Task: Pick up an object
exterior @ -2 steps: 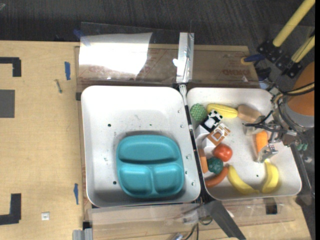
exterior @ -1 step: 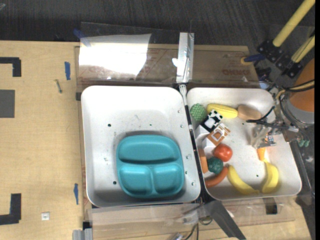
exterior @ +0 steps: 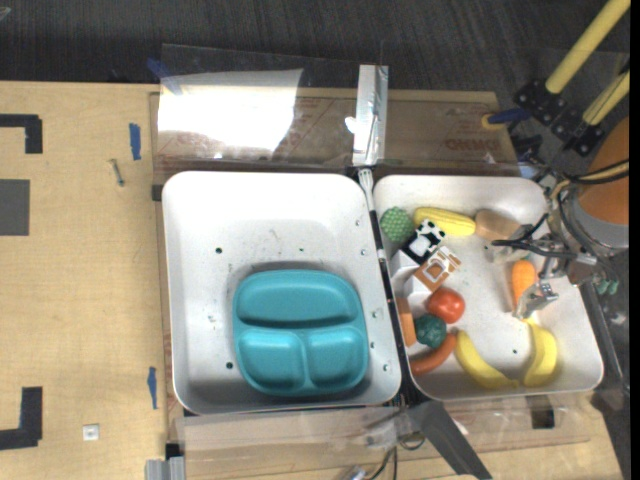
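The right bin (exterior: 500, 190) holds several toy foods. An orange carrot (exterior: 521, 279) lies right of the middle, and my gripper (exterior: 540, 296) hangs just to its right, close to or touching it. The arm's orange band (exterior: 610, 193) shows at the right edge. A yellow banana (exterior: 500, 366) curves along the bin's near side. A red tomato (exterior: 446, 305), a yellow corn cob (exterior: 446, 223), a green ball (exterior: 396, 224) and a tan potato (exterior: 496, 224) lie further left and back.
The left bin (exterior: 200, 218) holds a teal divided tray (exterior: 298, 330). A black-and-white cube (exterior: 428, 238), an orange-and-white cube (exterior: 437, 267), a dark green piece (exterior: 431, 331) and a red chili (exterior: 432, 359) crowd the right bin's left side near the divider.
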`<state>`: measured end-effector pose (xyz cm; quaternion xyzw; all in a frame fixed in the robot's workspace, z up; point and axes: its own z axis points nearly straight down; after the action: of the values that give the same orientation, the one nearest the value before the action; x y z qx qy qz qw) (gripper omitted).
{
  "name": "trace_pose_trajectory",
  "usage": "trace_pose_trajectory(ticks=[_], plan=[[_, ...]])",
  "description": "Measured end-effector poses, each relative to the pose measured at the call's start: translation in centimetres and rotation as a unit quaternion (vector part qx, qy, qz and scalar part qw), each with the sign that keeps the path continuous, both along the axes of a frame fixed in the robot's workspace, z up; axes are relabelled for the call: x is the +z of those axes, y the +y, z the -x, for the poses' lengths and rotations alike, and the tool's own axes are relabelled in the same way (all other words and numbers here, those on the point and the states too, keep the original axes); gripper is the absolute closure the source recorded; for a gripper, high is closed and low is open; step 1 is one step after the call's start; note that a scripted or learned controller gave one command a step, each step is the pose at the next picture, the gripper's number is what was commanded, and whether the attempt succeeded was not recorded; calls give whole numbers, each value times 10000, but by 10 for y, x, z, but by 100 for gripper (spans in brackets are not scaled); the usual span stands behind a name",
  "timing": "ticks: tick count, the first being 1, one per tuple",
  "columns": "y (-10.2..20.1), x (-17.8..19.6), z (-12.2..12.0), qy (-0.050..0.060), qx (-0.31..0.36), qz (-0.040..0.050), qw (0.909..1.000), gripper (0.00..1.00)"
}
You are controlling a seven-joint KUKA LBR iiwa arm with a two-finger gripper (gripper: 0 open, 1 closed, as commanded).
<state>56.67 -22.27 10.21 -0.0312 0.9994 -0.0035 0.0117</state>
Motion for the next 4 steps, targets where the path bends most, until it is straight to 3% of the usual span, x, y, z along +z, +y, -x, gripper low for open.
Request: trace_pose_trajectory(ticks=[1, 2, 3, 4], plan=[[-1, -13, -22, 68, -192, -27, 9998, 0], [-1, -13, 31, 68, -487, -33, 9988, 0], [0, 1, 25, -5, -476, -12, 9989, 100], [0, 0, 26, 6, -475, -16, 9989, 0]])
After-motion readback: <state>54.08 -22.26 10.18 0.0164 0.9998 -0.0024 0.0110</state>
